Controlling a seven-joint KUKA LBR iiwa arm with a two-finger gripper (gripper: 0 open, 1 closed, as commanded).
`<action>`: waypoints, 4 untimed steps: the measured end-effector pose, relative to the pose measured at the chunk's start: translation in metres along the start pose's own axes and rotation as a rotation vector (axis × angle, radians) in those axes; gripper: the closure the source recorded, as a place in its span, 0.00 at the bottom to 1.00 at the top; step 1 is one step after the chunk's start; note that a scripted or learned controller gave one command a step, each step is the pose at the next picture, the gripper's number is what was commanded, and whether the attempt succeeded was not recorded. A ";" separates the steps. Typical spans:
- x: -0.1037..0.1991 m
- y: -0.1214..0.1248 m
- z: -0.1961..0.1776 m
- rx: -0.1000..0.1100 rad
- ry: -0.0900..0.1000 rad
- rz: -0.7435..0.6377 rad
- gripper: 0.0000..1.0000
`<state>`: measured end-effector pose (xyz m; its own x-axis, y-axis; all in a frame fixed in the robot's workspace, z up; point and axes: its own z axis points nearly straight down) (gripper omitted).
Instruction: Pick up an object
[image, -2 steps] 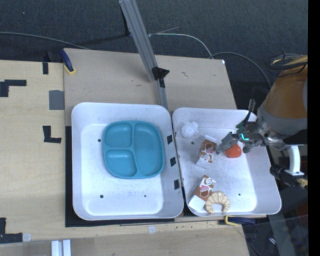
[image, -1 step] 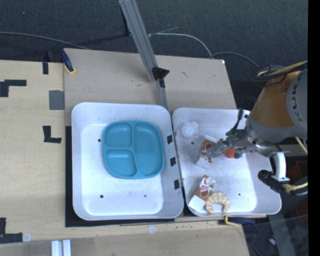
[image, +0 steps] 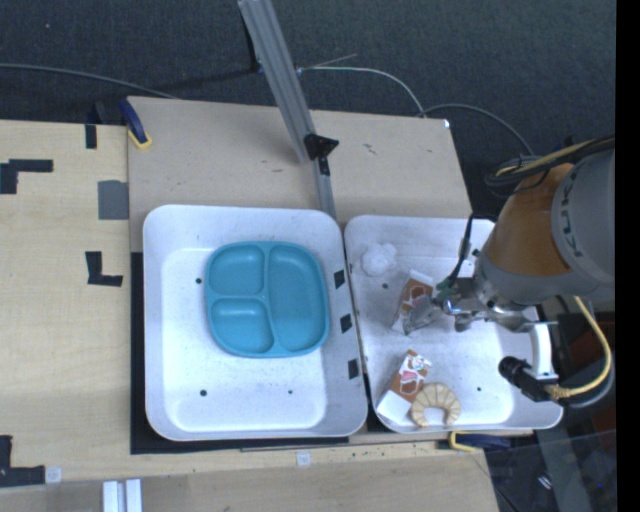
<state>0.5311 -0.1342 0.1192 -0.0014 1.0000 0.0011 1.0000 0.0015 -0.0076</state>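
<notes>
My gripper (image: 438, 311) is low in the right bin (image: 520, 412), reaching in from the right under the orange-banded wrist. It sits right against a small brown packet (image: 414, 296) near the bin's middle and partly covers the packet's right side. A second brown and white packet (image: 409, 374) lies toward the front. A tan croissant (image: 437, 404) rests just in front of that, by the front wall. A small clear, whitish object (image: 378, 260) lies at the back left of this bin.
The left bin (image: 170, 400) holds a blue divided plate (image: 268, 298). A grey metal bar (image: 285, 80) slants down from the top to the bins' shared back corner. Black cables hang beside the arm on the right.
</notes>
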 end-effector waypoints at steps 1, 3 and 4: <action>0.000 0.000 0.031 -0.006 -0.002 0.000 0.00; 0.001 0.009 -0.027 -0.010 -0.002 0.000 1.00; 0.010 0.013 -0.084 -0.012 -0.002 -0.001 1.00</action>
<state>0.5451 -0.1241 0.2031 -0.0028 1.0000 -0.0008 1.0000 0.0028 0.0042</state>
